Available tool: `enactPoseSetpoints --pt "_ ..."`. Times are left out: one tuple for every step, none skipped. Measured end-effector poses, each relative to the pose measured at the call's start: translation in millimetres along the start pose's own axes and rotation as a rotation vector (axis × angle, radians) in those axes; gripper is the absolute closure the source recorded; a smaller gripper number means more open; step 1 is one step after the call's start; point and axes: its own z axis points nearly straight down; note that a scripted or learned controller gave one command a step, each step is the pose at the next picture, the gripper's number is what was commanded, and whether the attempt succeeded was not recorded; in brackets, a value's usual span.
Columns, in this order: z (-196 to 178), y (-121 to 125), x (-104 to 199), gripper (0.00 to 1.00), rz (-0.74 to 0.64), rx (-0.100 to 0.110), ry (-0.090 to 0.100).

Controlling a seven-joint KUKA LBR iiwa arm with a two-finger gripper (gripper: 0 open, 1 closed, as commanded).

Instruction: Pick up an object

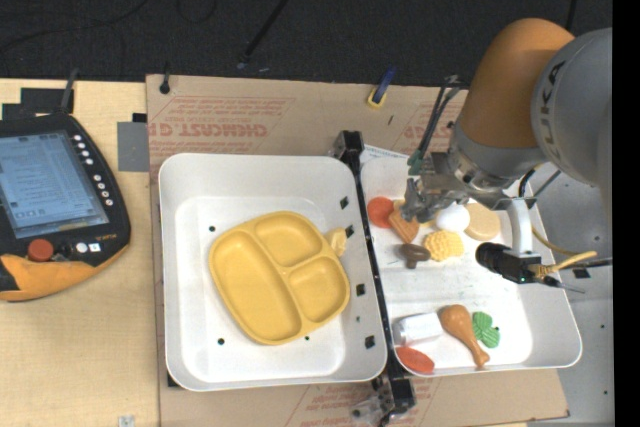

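Gripper (428,203) lowered into the right bin (560,340), near its far-left corner, among small toy foods; whether it grasps anything cannot be told. An egg (453,216) and corn piece (444,244) lie just beside it. The drumstick (465,330) lies toward the near rim. A yellow divided plate (278,275) occupies the left bin (190,355), with bare floor around it.

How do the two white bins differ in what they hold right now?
The left bin holds one big yellow divided tray; the right bin holds many small toy foods, such as a drumstick and a corn piece. The gripper is down in the right bin, not over the left bin. Both are shallow, white and side by side.
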Motion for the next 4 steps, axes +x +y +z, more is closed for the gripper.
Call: enactPoseSetpoints --pt "-21 19 28 1.0 0.002 -0.002 0.0" --pt "-8 26 26 1.0 0.0 0.003 -0.002" --pt "-17 24 26 1.0 -0.001 0.0 -0.002" --pt "-12 7 32 1.0 0.001 0.003 -0.001"
